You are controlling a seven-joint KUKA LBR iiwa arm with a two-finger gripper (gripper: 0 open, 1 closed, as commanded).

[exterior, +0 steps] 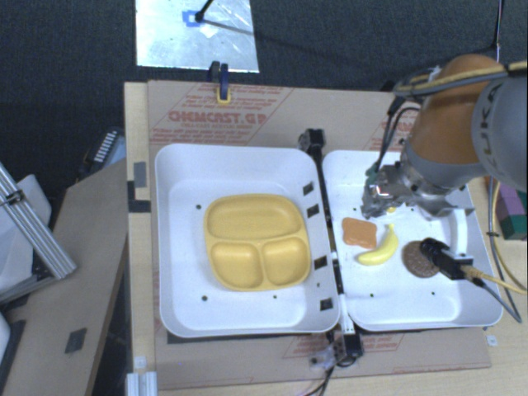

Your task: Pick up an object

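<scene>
View from above of a brown bench board (pixel 247 114) printed with red lettering, carrying two shallow white bins side by side. At the far left, off the board, a silver metal rail (pixel 29 225) runs at a slant. Near the top, a shiny silver sheet (pixel 196 23) lies on dark carpet, and just below it a yellow clamp (pixel 223 87) grips the board's back edge. The left bin (pixel 177 180) holds a pale yellow divided tray (pixel 252 239), lying flat near its middle, with one long compartment at the back and two smaller ones in front. A row of black clips (pixel 318 213) runs down the seam where the two bins meet. In the right bin (pixel 396 304), three small things lie close together near the middle: an orange, toast-like slab (pixel 359 232) on the left, a yellow banana (pixel 378 248) curved against the slab's right edge, and, a little apart to the right, a brown round disc (pixel 417 261). The grey arm (pixel 450 130), with its broad orange band, reaches in from the right, and its gripper (pixel 379 198) hangs over the right bin just behind the orange slab. From this angle it cannot be told whether the gripper is released or clenched.
</scene>
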